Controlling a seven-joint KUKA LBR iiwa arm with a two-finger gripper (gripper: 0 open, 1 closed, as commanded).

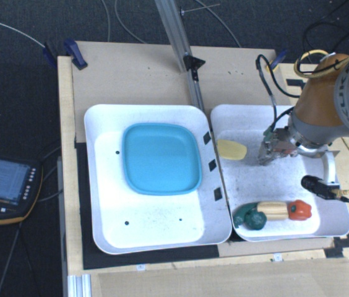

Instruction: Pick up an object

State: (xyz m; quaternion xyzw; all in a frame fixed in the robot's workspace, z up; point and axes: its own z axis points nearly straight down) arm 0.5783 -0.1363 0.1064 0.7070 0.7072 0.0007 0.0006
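Step in hand: approach phase, by judgement; nothing gripped, nothing lifted.
Tool: two-finger gripper (269,153) low over the right shallow white bin (224,117), upper half, below the grey arm with orange band (323,101).
Tool state: cannot tell; tip region too dark and small to read.
Nearest candidate: pale yellow flat rounded piece (231,150), lying against the bin's left wall, just beside the gripper on its left, apart from it.
Look of candidate: soft-edged, low profile, matte; likely thin, so probably hard to pinch from above.
Other candidates: dark green rounded lump (250,218), tan cylindrical block (272,210) and red rounded piece with a dark spot (299,210), in a row along the bin's near wall, touching or nearly so; well apart from the gripper.
Left bin: second shallow white bin (100,184) bearing a light blue square plastic plate (161,158).
Next move calls for: small shift left to centre over the yellow piece, then straight descent to the floor and closure across its narrow side.
Risk: piece hugs the wall; little room for the far finger.
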